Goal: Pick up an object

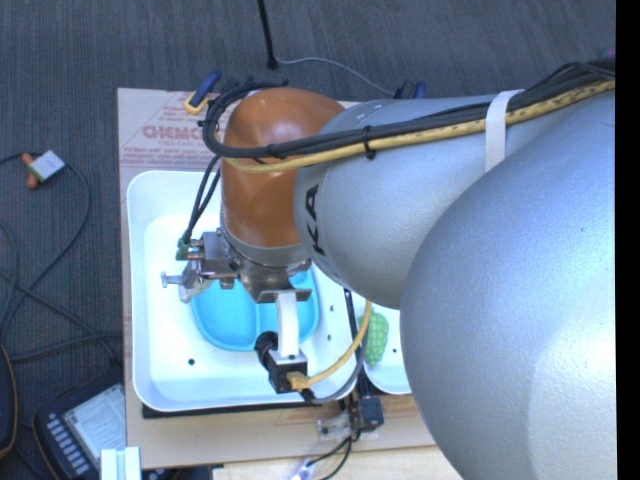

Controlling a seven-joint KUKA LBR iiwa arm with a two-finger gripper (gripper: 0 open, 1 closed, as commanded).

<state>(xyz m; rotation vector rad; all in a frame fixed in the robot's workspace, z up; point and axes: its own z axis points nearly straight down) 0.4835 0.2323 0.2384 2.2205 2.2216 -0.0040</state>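
Arm low over the left bin, a blue object right under it.

The hand [243,286] sits just above the blue object [232,318], which lies in the left white bin [150,268]; whether its grip is wide or narrow I cannot tell, since the wrist covers it. To the hand's right, a green object [377,338] rests in the right bin [392,378], partly hidden by the arm.

Grey carpet floor [90,38] all around. Brown cardboard sheet [160,133] with red print lies under the bins. Blue-and-yellow clamp [203,90] at the cardboard's top edge. Small orange-and-grey block [43,167] on the carpet at left, well apart from the bench. Black cables [40,298] loop over the carpet lower left. Dark keypad device [75,433] at bottom left corner.
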